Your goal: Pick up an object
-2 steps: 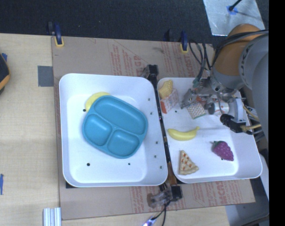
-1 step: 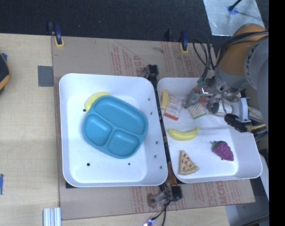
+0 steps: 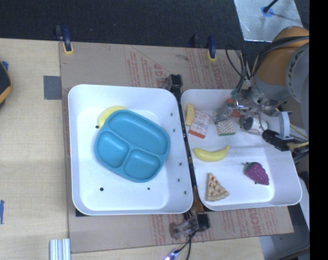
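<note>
The arm's hand point(image 3: 232, 108), its grip state impossible to tell, hovers over the right bin point(image 3: 283, 196) beside a small checkered block point(image 3: 225, 127); a centred, vertical descent would serve best.

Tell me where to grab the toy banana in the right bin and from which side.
Grip the toy banana across its thick middle, coming straight down from above. It lies flat, curved, running left to right, with bare bin floor on both long sides, so fingers should probably close front to back.
</note>
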`<state>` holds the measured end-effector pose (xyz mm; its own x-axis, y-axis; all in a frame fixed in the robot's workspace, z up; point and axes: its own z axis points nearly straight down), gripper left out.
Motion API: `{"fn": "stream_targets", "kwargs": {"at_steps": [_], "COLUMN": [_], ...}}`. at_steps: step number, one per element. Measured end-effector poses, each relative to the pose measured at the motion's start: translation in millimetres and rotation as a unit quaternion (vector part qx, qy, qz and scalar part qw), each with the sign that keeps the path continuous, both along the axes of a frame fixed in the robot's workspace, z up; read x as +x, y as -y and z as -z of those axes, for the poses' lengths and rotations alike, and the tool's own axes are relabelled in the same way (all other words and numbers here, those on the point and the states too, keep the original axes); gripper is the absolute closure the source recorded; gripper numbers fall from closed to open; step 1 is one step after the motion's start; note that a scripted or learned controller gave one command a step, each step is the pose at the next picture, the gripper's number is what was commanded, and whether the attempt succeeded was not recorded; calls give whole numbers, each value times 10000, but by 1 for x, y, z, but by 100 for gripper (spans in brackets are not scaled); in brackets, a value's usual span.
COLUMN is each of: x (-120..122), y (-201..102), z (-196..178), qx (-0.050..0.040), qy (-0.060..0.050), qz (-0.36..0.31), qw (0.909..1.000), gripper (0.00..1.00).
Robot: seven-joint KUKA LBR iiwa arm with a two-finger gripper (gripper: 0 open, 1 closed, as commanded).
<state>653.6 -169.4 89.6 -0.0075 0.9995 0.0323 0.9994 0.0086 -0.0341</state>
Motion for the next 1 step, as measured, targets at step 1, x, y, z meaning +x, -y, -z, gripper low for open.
{"fn": "stream_targets", "kwargs": {"at_steps": [1], "x": [-1], "y": [-5], "z": [1], "qx": [-62], "qy": [25], "qz": [18], "qw": [10000], "gripper": [0]}}
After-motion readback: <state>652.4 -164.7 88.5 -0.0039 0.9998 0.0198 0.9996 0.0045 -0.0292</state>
